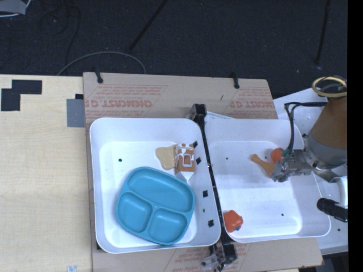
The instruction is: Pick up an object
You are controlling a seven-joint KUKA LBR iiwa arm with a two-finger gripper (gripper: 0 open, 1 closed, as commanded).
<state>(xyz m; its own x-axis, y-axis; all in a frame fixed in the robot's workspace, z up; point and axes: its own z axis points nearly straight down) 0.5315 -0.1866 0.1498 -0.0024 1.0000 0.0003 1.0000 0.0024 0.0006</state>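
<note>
- Camera view: the gripper (282,171) is low in the right bin (295,217), near its right wall, right by a tan wooden spatula-like piece (262,162) with an orange-red bit (276,154) beside it.
- Whether its fingers are apart or together, I cannot tell; nothing is seen lifted, so I judge the pick not yet done.
- An orange block (232,220) lies at that bin's near-left corner.
- The left bin (105,152) holds a blue divided plate (154,205) and a small tan-and-white object (177,157).
</note>
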